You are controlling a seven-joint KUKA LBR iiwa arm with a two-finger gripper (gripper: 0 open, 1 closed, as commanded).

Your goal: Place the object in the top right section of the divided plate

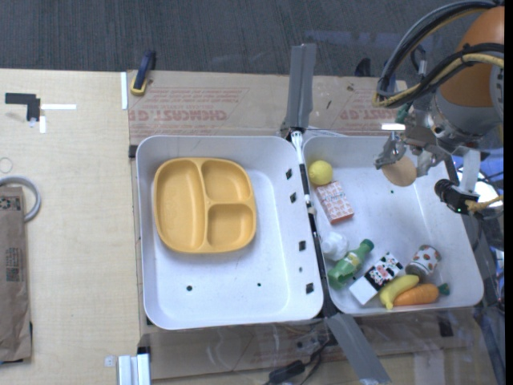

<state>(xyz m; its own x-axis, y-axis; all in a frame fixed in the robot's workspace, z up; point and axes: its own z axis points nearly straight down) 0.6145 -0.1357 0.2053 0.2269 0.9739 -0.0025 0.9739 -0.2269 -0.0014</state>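
Plate (204, 205), the yellow divided one, lies in the left bin (216, 295), up toward that bin's far-left part, and its top right section, the smaller pocket at the far side nearest the divider between the bins, has nothing in it. The right bin (401, 215) carries the rest: a red and white box (335, 201) just past the divider, a lemon (321, 172) beyond the box, and along the near wall a green bottle (350, 261), a black and white carton (384, 270), a banana (397, 288), a carrot (417, 294) and a small spotted cup (424, 257). The arm (473, 70) comes in over the right bin's far-right corner. Its hand (398, 165) hangs there, and a tan rounded object (400, 172) sits at its fingertips; it looks pinched between narrow fingers, though the view is too coarse to be sure of the grip. The relation that matters is plain: from the hand, the plate's top right section lies well apart to the left, across the divider and slightly nearer the camera. By my reading, the carry is a long leftward sweep, high enough to clear the divider's rim, ending over that smaller far pocket.
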